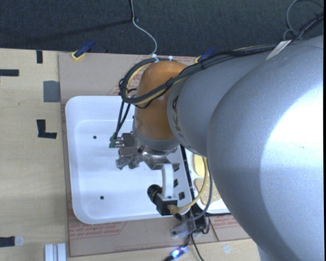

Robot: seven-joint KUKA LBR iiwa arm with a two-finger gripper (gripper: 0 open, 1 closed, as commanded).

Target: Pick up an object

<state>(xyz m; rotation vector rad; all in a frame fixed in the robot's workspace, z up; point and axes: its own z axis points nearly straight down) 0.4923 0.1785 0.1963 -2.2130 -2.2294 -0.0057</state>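
Table (22,162) wood lies open along the left, carrying four black marks (43,129) and one grey patch (51,90). Next comes a cardboard sheet (98,234) with two blue-and-yellow tabs (82,49) at its far edge. On it sits one white bin (92,167), whose left rim and near-left corner are fully in sight. The left half of its floor is bare and gives free room. I count two small dark dots (94,137) there, one far and one near, and both are too small to identify.

The claw (127,159) hangs over the middle of that bin, well clear of the left rim and nearer the right wall. Seen from above, I cannot tell whether it is spread or pressed together. Where the object to pick lies I cannot tell either, as the arm (261,145) with its orange band (155,102) hides the bin's right part. Below the arm, a sliver of a second bin (218,205) peeks out.
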